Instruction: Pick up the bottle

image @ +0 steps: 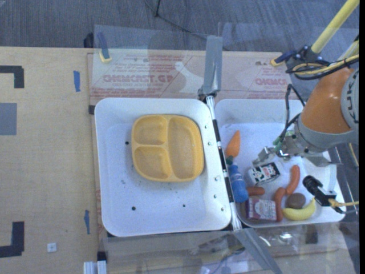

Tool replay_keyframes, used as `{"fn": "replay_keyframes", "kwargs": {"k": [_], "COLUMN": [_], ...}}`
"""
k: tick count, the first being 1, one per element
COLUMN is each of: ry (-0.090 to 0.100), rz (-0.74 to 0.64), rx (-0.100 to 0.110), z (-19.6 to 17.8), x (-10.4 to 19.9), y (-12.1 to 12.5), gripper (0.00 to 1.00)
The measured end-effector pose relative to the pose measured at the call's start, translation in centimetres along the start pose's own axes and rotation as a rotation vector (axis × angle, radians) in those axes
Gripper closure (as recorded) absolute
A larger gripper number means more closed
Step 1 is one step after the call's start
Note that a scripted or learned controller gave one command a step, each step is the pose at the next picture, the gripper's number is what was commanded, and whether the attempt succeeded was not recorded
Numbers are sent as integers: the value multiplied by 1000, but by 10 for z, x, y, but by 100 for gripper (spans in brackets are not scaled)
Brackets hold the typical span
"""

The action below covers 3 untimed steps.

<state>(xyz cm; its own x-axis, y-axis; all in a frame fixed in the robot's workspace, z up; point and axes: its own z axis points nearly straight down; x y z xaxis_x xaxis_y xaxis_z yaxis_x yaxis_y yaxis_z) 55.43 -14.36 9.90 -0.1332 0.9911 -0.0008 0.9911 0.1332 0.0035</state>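
Two bins sit side by side on the bench (45, 153). Left bin (111, 170): one yellow plate (168, 147) with three sections, lying flat a little behind the bin's middle.

Right bin (256, 112): its things are crowded into the near half. The bottle (238, 184) is blue and lies on its side along the left wall, its dark cap pointing toward the far end. A carrot (232, 143) lies by the same wall, just beyond the cap. A short red sausage (256, 191) lies just beside the bottle's lower end. A red packet (262, 209) is at the near wall. A banana (299, 212) is in the near right corner, with a brown round lump (295, 200) touching its upper side. A long orange sausage (293, 178) lies tilted above the lump.

The arm (325, 110) comes in from the right. The gripper (267, 156) is over a black-and-white carton (266, 173), right of the bottle and apart from it. Whether the gripper is open or closed: cannot tell, as its metal parts blur against the carton.
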Motion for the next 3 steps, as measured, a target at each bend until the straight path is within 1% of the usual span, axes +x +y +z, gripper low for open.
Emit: {"fn": "replay_keyframes", "kwargs": {"k": [1,2,3], "ry": [-5,-1,-3], "rz": [-115,119,411], "rx": [-7,-5,-2], "z": [10,11,11], "x": [54,45,45], "y": [-66,-19,22], "gripper": [0,0,0]}}
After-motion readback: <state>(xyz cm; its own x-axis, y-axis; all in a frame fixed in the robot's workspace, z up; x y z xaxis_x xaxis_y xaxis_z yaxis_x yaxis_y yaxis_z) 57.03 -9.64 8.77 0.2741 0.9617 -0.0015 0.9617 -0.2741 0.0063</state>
